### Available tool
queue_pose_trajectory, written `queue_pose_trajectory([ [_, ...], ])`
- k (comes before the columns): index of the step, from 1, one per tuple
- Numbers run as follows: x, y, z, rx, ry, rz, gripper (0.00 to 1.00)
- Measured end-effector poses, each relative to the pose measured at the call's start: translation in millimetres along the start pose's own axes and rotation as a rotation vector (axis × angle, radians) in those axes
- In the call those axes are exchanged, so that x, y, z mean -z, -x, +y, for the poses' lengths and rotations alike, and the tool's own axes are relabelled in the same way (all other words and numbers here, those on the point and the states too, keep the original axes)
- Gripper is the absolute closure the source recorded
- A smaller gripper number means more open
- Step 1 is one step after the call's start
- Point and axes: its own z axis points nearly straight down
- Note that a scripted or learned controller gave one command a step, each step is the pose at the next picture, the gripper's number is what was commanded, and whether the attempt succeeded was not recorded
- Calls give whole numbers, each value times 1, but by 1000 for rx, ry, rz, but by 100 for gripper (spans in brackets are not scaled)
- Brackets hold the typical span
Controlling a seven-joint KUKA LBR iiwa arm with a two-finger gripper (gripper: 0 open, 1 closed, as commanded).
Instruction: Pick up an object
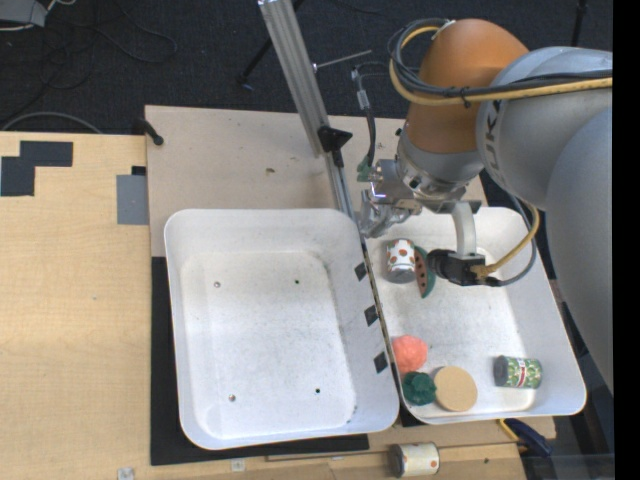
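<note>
The right bin (545,408) holds several small objects. A white can with red dots (402,259) lies near its back left corner, with a green-rimmed slice-shaped piece (426,274) beside it. A pink ball (409,352), a dark green lump (419,388) and a tan disc (456,389) sit together at the front left. A green can (517,372) lies on its side at the front right. My gripper (383,211) hangs over the bin's back left corner, just above and left of the dotted can. The wrist hides its tips.
The left bin (190,258) lies beside the right one, with a divider carrying black clips (371,314) between them. A slanted aluminium bar (305,88) rises behind the bins. A black cable end (462,267) hangs over the right bin. A small cylinder (414,459) lies on the bench in front.
</note>
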Motion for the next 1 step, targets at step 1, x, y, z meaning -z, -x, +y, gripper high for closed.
queue_pose_trajectory([
  [1, -14, -55, 3, 0, 0, -1, 100],
])
